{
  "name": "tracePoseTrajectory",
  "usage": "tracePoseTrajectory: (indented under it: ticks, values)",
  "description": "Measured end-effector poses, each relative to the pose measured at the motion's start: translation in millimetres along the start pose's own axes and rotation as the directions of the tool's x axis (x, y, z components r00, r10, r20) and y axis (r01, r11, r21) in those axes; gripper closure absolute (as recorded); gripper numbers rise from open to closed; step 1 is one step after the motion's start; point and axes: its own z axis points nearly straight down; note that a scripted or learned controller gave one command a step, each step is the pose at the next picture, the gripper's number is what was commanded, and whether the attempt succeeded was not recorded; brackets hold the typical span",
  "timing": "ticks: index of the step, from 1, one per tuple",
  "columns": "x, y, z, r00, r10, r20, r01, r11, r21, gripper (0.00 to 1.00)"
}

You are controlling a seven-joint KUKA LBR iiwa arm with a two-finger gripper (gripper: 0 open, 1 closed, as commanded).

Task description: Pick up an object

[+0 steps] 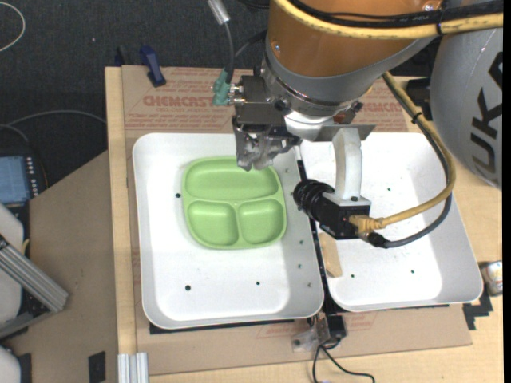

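Just fingers [254, 159] over green tray [234, 203]

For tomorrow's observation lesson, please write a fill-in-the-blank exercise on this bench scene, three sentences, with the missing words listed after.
1. The light green plastic divided plate lies in the ____ shallow white bin as the camera sees it.
2. The plate has ____ compartments.
3. The robot's hand is at the plate's ____ rim, the one towards the top of the picture.

Missing words: left; three; far
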Motion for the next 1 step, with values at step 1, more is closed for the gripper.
tracePoseTrajectory:
  ticks: [1]
  values:
    - [-65.2, 2.0, 29.7, 1.0, 0.011, -0.001, -0.011, 1.0, -0.004, 1.0]
